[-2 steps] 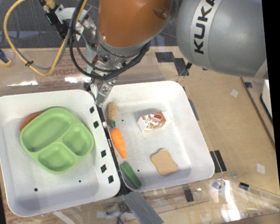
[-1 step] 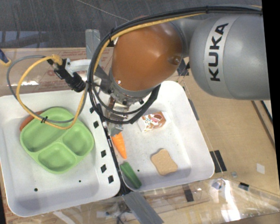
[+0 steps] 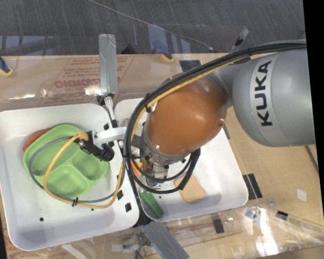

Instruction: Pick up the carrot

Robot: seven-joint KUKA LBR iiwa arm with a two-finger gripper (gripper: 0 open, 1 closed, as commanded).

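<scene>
My arm comes in from the right and takes up most of the room over the right bin. Its orange band hangs above that bin's left half, close to the wall shared by the two bins. Bare floor in this bin shows along the right rim and the near corner.

The left bin is roomier, with its near half and left edge clear of things. A green divided plate lies tilted in the far half. My yellow cable loops over it and back across the shared wall.

The grey casing reads "KUKA" in black. The sheet on the bench behind the bins carries faint red print I cannot read.

My pincer sits under the band, low at the right bin's left side; I cannot tell how it stands or whether it holds anything.

A tan piece and a green piece lie near the front rim. What I take for the carrot is a small orange sliver just beside my wrist, at the shared wall.
</scene>
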